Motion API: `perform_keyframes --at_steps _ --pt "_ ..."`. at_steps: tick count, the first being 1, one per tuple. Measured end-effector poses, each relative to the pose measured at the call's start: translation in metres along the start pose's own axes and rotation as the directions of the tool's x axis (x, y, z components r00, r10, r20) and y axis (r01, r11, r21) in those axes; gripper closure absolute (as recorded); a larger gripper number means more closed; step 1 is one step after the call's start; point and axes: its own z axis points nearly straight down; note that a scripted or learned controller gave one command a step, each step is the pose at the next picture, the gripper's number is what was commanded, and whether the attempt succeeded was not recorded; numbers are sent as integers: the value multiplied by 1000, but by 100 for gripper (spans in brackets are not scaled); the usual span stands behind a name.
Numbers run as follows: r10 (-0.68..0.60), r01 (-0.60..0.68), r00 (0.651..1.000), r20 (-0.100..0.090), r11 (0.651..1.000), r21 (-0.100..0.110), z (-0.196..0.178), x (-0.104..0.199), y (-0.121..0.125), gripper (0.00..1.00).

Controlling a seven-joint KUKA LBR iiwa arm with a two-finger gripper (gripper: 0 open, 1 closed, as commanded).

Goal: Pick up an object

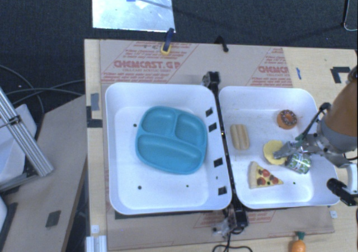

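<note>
In the right bin (310,99), near its right edge, the pincer (296,155) is clamped on a small green can (298,163), beside a yellow disc (273,152) and pizza slice (262,176).

Two glossy white plastic bins (168,91) are sitting on matt printed cardboard sheeting (145,63); the smooth blue divided plastic tray (170,139) is looking matt, perhaps satin.

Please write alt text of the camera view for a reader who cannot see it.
The hand hangs low in the right bin beside a yellow piece, with a pizza slice, donut and bread stick nearby. A blue divided plate lies in the left bin.
</note>
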Motion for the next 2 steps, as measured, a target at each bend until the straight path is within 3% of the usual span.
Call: perform_keyframes --at_steps 1,2 --pt "-2 2 1000 -5 1000 21 6 1 -30 0" --pt "-8 8 1000 -8 1000 21 6 42 -29 0"
